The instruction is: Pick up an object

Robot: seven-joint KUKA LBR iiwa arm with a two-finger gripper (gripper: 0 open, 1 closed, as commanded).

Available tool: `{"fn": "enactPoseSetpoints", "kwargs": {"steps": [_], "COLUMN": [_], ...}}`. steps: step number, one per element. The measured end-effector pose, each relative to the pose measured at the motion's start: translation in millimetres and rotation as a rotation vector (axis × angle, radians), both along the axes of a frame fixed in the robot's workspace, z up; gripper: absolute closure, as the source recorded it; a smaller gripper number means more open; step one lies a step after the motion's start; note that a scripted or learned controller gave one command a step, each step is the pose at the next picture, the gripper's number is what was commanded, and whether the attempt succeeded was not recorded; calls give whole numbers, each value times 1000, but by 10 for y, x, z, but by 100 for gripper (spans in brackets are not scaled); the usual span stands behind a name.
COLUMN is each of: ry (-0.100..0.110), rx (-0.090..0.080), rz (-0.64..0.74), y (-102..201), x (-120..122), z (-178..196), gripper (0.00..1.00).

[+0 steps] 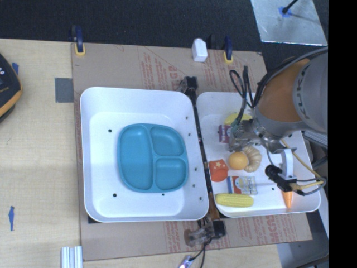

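- The left bin (95, 149) holds a blue divided plate (152, 157), well apart from the arm; nothing there looks at risk.
- In the right bin (312, 204), the candidates for picking lie crowded: a red piece (218, 170), a yellow corn cob (234, 200) near the front wall, an orange ball (238, 160) touching a pale croissant-like piece (254, 157), and a small flat packet (244, 184) between them.
- The gripper (241, 137) sits low over the ball and croissant, at the bin's middle. How wide the claw stands I cannot tell; the wrist hides it.
- Likely trouble: closing here could catch two things at once, or nudge the round ball so it rolls aside.
- An orange cone-shaped piece (288, 197) lies at the right front, near dangling cables (304, 184) that could snag on it.
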State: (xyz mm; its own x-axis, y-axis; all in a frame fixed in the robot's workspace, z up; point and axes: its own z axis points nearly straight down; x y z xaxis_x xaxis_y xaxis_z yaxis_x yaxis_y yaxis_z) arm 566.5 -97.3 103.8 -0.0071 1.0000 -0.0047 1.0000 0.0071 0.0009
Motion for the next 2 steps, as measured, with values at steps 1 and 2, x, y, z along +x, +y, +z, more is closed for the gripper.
{"fn": "enactPoseSetpoints", "kwargs": {"steps": [1,2], "ry": [0,-8], "rx": [0,2], "rz": [0,-3], "y": [1,-66], "x": [-1,533], "z": [-1,-67], "gripper": [0,0]}}
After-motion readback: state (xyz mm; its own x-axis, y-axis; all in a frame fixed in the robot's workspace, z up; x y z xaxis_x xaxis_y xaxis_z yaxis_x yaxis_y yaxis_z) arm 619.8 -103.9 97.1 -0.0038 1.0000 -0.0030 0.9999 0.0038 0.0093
